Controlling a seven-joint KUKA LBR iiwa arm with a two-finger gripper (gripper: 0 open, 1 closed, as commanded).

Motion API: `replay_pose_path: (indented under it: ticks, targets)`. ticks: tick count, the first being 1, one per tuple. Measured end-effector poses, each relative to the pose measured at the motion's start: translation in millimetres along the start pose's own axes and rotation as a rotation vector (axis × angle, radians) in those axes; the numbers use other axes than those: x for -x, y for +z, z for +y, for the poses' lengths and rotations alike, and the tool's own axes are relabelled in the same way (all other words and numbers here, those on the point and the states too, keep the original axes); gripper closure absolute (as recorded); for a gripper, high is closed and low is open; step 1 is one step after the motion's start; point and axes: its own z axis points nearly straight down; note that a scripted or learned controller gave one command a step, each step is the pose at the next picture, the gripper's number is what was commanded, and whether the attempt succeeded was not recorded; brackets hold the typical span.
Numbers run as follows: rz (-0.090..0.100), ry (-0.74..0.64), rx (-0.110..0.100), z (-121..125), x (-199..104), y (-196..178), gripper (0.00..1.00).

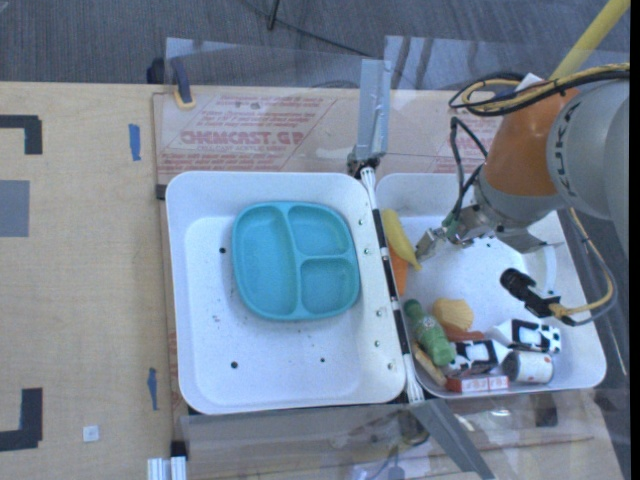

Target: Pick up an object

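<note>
My gripper [432,242] hangs low over the upper left part of the right bin [590,368]. It is just right of a yellow banana-shaped toy [396,234], which lies along the bin's left wall with an orange piece [406,259] at its lower end. Nothing shows in the gripper. Below it, along the bin's front, lie a yellow-orange rounded toy [454,314], a green toy [432,336], a red-and-white item [478,356], a black-and-white cow-patterned toy [537,336] and a white can [531,369].
The left bin [200,368] holds a teal divided plate [296,259] in its upper middle. A metal divider post [372,118] rises behind the seam between the bins. The arm's orange band [525,153] and cables hang over the right bin's back.
</note>
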Motion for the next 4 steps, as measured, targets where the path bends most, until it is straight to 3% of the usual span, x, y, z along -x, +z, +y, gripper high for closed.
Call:
replay_pose_path:
  ticks: [1,2,3,4]
  targets:
    - [0.006,-0.101,-0.013,47.2,22.1,1.5,0.00]
    - [0.008,-0.225,-0.008,-56.9,8.4,-130.0,0.00]
    - [0.008,0.238,-0.013,-47.9,-4.7,-100.4,0.00]
    - [0.007,-0.096,-0.009,-93.5,-25.2,-9.5,0.00]
